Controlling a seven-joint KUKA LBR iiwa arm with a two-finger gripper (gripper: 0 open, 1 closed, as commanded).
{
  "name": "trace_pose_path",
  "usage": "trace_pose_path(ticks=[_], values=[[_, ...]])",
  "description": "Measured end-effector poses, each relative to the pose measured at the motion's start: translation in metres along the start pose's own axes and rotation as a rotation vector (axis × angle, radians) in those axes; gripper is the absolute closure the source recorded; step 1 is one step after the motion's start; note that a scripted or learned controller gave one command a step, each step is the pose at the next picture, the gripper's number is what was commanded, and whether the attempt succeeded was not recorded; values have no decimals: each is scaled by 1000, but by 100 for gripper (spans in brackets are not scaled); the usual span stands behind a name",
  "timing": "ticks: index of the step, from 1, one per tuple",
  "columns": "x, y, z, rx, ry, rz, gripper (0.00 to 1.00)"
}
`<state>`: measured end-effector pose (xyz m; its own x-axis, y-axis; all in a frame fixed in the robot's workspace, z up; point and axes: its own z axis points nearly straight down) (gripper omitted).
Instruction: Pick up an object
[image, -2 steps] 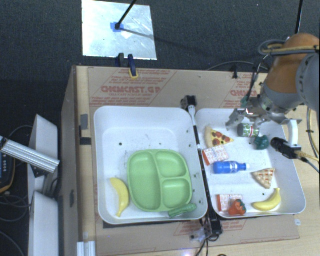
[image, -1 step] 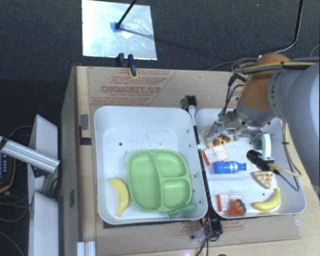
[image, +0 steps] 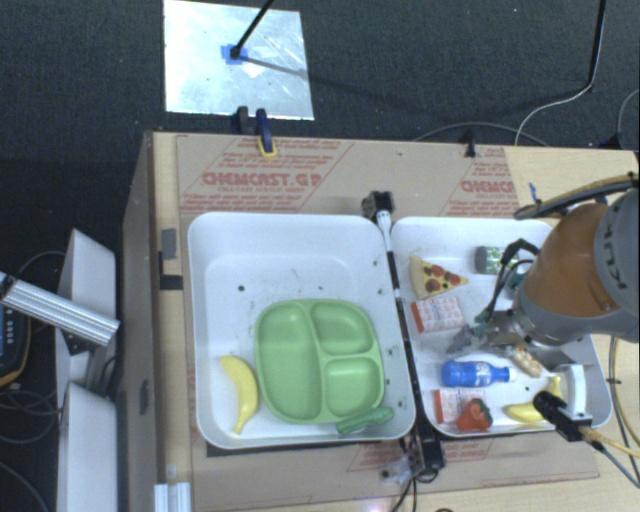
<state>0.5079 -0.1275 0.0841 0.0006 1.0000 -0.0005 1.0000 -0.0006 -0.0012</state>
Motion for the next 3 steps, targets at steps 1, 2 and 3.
trace_pose_path(ticks=[1, 2, 3], values=[[-39, 52, -51, -5, -1, -3, 0], [-79, 98, 0, -2, 0, -3, 0], [-71, 149, 5, 55, 6, -7, 0]])
